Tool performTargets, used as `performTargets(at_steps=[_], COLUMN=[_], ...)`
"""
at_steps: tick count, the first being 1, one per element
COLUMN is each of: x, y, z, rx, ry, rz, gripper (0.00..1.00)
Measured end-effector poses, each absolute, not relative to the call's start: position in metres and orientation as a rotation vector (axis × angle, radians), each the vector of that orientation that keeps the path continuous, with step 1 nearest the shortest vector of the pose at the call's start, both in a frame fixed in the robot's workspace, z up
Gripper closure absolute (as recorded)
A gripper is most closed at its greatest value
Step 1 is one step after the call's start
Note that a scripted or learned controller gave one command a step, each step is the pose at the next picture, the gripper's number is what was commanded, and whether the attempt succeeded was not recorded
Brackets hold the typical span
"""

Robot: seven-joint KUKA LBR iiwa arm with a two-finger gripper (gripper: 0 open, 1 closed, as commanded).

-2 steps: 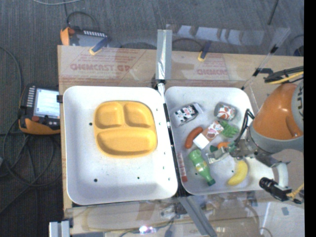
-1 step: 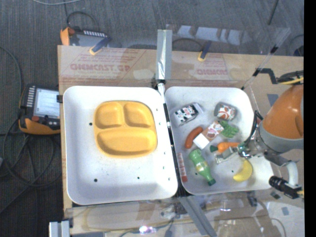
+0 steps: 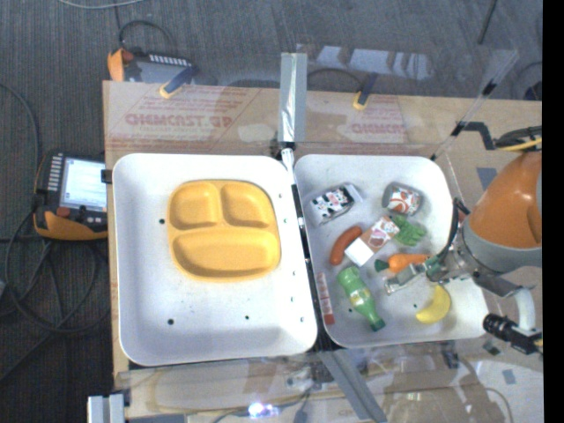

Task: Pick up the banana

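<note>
The banana (image 3: 434, 306) lies in the right bin (image 3: 441, 179), near its front right corner, curved and resting on the white floor. The end effector (image 3: 407, 277) sits just above and to the left of it, reaching in from the right at the end of the grey and orange arm (image 3: 507, 223); its metal fingers point left over the bin floor, close to the banana but not around it. Whether those fingers are spread or pressed together I cannot tell. The carrot (image 3: 405, 260) lies right beside the fingers, and the green bottle (image 3: 360, 297) lies to their left. A red sausage (image 3: 345, 244) lies further left in the same bin. The left bin (image 3: 132, 263) holds a yellow divided tray (image 3: 225, 228).
</note>
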State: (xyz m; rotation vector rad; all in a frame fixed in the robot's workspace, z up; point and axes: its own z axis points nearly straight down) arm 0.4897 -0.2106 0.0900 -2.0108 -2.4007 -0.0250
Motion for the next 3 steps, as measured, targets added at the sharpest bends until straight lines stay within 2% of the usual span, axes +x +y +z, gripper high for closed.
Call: performTargets(at_steps=[1,2,3], x=[0.49,0.485,0.489], y=[-0.211,-0.219,-0.213], z=[0.09,0.127,0.089], rx=[-1.971,-1.949,-1.803], ry=[-2.435,-2.459,-2.567], rz=[-0.024,-0.006,-0.02], gripper=[0.0,0.0,0.0])
